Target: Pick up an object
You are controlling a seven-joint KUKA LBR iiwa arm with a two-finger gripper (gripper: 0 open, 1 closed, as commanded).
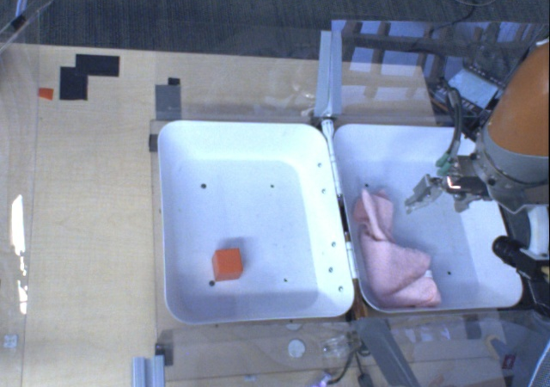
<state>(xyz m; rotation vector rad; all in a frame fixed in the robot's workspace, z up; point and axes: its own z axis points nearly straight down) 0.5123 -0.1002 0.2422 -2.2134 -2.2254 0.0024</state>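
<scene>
Two shallow white bins sit side by side on a pale wooden bench (86, 230). The left bin (180, 291) holds one small orange block (228, 264), lying in its near-left part, well apart from the walls. The right bin (387, 149) holds a crumpled pink cloth (388, 258), bunched along its left wall and spreading toward the near edge, where its widest fold lies.

The grey arm with its orange band (524, 110) reaches in from the right, over the far-right part of the right bin. Its gripper (423, 193) points leftward and hangs above the bin floor, just right of the upper tip of the pink cloth and apart from it. Nothing lies between the gripper's tips; from this angle I cannot tell whether they stand apart or together, since they blur into one thin grey shape.

On the bench, far left, lie black flat markers (86, 74) and a small orange square (45, 94). A grey metal post (329, 76) rises at the far end of the seam between the bins, and a small grey bracket (169, 100) stands beside the far-left corner of the left bin.
</scene>
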